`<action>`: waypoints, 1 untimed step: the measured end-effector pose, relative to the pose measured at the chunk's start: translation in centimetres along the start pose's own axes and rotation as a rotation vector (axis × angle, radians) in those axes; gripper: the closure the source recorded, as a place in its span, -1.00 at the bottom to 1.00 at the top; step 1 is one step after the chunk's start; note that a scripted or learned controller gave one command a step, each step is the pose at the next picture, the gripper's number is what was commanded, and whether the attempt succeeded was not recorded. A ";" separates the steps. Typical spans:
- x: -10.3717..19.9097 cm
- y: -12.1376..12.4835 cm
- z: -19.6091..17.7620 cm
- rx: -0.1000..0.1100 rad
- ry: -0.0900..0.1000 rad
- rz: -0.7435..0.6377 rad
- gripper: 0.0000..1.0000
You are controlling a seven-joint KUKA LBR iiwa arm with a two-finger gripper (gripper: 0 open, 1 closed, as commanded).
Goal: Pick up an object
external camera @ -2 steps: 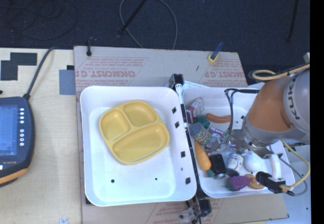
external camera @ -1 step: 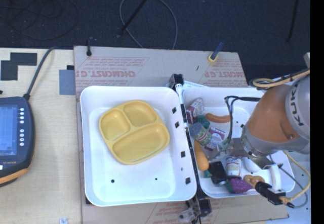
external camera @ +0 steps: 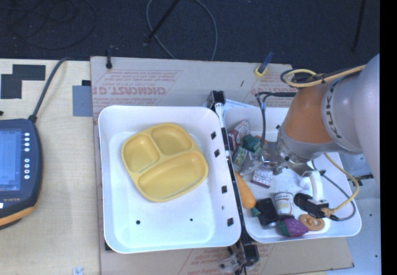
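Note:
My gripper (external camera: 270, 162) hangs low over the middle of the right bin (external camera: 347, 225), under the orange band of the arm. Right below and left of it lies a small red-and-white packet (external camera: 262, 177). A green toy (external camera: 251, 142) sits just to its upper left. An orange carrot (external camera: 245, 192) lies along the bin's left wall. Toward the front are a black block (external camera: 265, 211), a small tin (external camera: 283, 202), a purple piece (external camera: 291, 227) and a brown ring (external camera: 312, 223). The arm hides the bin's back right part.
The left bin (external camera: 118, 205) holds a yellow divided plate (external camera: 164, 160). A tablet-like pendant (external camera: 15, 168) lies on the bench at far left. Cables trail across the dark floor behind the bins.

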State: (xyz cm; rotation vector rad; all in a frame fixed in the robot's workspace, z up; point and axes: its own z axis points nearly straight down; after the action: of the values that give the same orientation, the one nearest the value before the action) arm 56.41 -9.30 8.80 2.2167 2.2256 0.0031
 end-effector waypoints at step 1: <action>-0.5 -5.1 0.0 0.004 0.001 0.006 -1.00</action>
State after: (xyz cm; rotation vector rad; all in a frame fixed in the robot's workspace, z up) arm 51.36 -9.83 8.83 2.2259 2.2207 -0.0003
